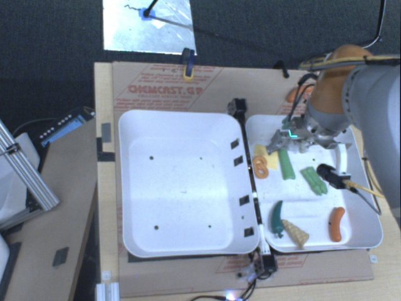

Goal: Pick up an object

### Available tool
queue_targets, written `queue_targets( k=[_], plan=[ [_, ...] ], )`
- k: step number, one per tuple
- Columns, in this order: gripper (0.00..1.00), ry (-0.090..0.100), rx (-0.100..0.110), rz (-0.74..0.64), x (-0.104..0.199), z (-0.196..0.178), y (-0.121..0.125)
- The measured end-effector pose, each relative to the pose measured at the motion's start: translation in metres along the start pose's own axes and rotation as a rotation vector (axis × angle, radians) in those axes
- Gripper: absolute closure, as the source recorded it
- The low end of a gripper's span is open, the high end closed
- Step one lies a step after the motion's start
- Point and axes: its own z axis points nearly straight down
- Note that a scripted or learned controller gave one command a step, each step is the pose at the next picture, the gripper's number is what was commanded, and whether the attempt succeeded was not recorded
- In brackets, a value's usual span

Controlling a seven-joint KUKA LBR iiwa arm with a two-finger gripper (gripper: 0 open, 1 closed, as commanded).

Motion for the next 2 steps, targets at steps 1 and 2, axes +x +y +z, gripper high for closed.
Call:
queue_targets(
  k=[1, 2],
  plan=[
    [0.0, 0.001, -0.007, -0.003, 0.026, 0.011, -0.018],
    [1.0, 0.0, -0.011, -0.004, 0.025, -0.001, -0.016]
  ],
)
